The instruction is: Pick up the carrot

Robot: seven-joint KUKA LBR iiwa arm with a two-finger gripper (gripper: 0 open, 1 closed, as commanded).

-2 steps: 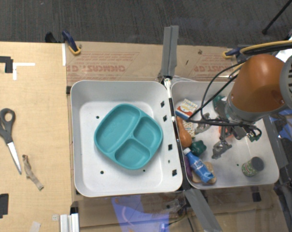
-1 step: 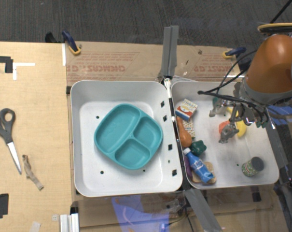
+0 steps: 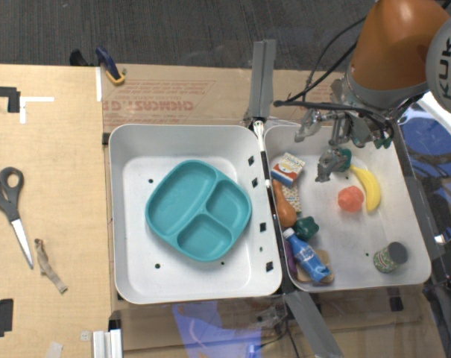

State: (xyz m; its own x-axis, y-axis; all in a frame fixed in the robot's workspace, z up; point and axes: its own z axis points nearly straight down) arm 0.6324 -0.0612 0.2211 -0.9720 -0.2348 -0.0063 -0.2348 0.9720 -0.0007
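Here, seen from above at a slant, two shallow white plastic bins sit side by side on a bench. The left bin (image 3: 124, 222) holds a teal plastic plate with three compartments (image 3: 199, 211). The right bin (image 3: 411, 271) holds a scatter of small items.

The task's object, a stubby orange carrot (image 3: 284, 206), lies along the right bin's left wall, just below a small red, white and blue carton (image 3: 288, 168) and just above a dark green lump (image 3: 308, 227). Further down that wall lies a blue plastic bottle (image 3: 308, 257).

The grey arm with its orange band (image 3: 393, 39) reaches in from the right. Its two-finger gripper (image 3: 331, 162) hangs over the upper middle of the right bin, near a yellow banana (image 3: 367, 186) and a red ball-like fruit (image 3: 350, 199), and apart from the carrot. Nothing shows between its fingers; whether they are spread or closed I cannot tell.

By my judgement, the approach step is in hand and no grasp has begun. The next move would need a shift left and down toward the bin wall, with fingers fitted between carton, wall and green lump.

The carrot's left edge is partly hidden by the bin wall. Cables blur the gripper's outline. A small dark tin (image 3: 390, 256) near the lower right corner is too small to read.
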